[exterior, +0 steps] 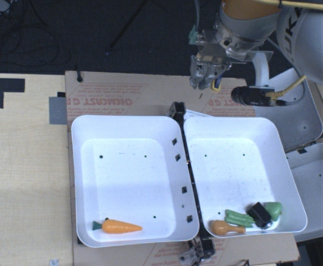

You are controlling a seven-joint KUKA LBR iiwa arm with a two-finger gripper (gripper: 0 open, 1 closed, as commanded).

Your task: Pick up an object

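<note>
White plastic bins sit side by side on the table (23, 165), their inner walls meeting along a dark clipped seam. The left bin (84, 148) holds one thing: an orange toy carrot (120, 226) with a green stub, lying flat along the near wall, tip pointing right. The right bin (283, 165) has its contents crowded into the near right corner: a tan pear-shaped piece (227, 228), a green pod-like toy (239, 219), a black block (260, 214) resting partly on its neighbours, and a rounded green piece (273, 209) touching the block. That clustering likely comes from items sliding toward the low corner, and it makes each harder to take singly.

The gripper (207, 77) hangs well above the far edge of the bins, over the brown cardboard sheet (122, 96) beneath them, carried by the grey arm with its orange band (250, 1) entering from the right. Whether its jaws stand apart or together cannot be told at this angle, and nothing can be seen between them. It is well apart from every candidate object.

As a judgement, the pick has not begun. The carrot, alone with free space on its far side, looks the easier target, though its closeness to the near wall could foul one finger.
</note>
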